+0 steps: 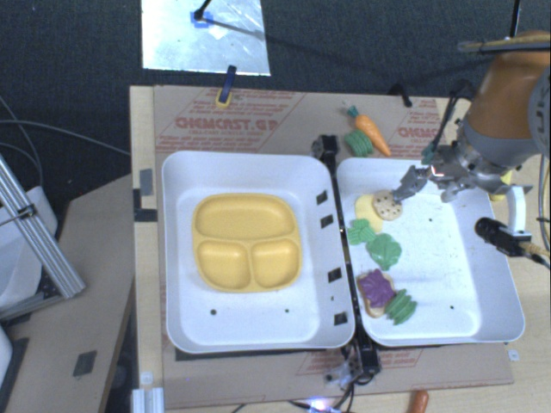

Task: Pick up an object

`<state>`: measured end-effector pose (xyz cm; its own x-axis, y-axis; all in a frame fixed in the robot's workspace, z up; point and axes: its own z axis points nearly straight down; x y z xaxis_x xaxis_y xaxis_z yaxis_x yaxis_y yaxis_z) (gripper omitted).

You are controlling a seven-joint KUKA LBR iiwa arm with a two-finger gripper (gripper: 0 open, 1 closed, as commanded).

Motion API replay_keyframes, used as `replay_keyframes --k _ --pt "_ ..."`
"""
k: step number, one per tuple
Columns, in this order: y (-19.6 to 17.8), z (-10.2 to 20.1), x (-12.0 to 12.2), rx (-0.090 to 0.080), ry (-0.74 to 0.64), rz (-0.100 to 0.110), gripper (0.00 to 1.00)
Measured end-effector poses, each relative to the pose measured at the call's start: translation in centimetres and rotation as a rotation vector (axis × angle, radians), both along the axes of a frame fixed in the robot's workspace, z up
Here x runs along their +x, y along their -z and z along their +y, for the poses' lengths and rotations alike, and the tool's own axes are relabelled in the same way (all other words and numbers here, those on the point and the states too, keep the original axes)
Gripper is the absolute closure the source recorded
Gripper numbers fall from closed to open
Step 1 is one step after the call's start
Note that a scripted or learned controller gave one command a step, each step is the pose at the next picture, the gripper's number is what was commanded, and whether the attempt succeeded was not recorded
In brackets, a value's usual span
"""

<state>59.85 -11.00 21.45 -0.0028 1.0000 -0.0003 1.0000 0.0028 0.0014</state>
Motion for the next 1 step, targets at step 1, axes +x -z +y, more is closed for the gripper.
replay_keyframes --k 1 --pt "12.75 -7.98 1.69 -0.002 0.006 0.003 0.00"
